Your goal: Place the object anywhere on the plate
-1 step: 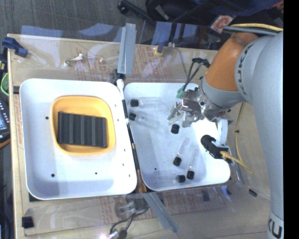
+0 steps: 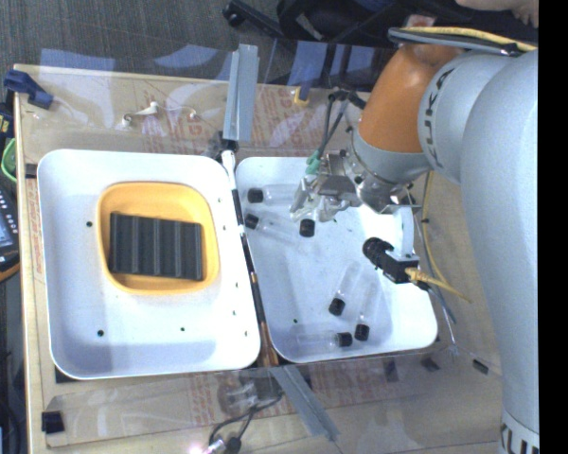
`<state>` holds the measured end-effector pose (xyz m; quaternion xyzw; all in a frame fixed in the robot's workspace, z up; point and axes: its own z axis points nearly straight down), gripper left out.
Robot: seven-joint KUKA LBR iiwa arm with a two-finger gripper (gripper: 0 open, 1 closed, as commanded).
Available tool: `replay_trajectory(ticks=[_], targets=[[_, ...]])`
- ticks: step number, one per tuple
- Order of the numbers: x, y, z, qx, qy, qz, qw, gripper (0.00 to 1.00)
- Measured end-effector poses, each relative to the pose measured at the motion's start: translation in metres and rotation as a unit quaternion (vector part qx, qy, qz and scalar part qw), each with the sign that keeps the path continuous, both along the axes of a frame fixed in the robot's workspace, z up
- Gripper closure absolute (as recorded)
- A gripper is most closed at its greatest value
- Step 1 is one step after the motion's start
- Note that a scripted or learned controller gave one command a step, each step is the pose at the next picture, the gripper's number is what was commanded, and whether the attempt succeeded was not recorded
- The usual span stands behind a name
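Around the pincer (image 2: 312, 206), clear black-capped vials (image 2: 348, 289), right bin (image 2: 282, 296).

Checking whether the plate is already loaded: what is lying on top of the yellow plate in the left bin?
On the yellow plate lies a dark ribbed rectangular block, covering its middle; the plate surface beneath the block is hidden. The plate sits in the left bin.

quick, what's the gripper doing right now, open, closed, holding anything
Gripper: over the right bin, among the clear vials; whether it is open, shut or holding one cannot be told.
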<state>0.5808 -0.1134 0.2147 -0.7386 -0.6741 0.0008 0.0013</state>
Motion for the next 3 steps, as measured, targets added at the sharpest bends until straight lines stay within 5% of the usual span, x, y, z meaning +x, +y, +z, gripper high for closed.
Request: replay_trajectory(ticks=[2,3], targets=[[0.032,0.088,-0.023,0.0000,-0.001,0.167,0.9860,1.00],[0.032,0.087,-0.023,-0.0001,-0.001,0.167,0.9860,0.00]])
